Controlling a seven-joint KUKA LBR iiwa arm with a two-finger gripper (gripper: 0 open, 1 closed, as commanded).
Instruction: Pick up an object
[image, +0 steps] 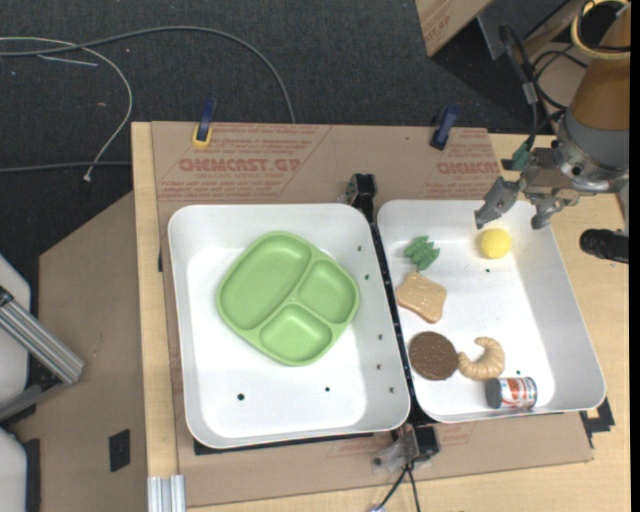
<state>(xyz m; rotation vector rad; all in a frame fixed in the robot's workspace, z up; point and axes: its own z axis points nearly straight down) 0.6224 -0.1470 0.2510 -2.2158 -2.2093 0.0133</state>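
Far to the left of the gripper (522, 211), a green divided plate (289, 297) lies in the left bin (190, 330). In the right bin (560, 300), below and left of the gripper: a green leafy piece (422, 252), a toast slice (421, 297), a brown round patty (433, 355), a croissant (484, 358) and a small can (513, 392). A yellow ball (494, 243) lies just below the gripper, whose fingers stand spread apart, gripping nothing, above the bin's far edge.
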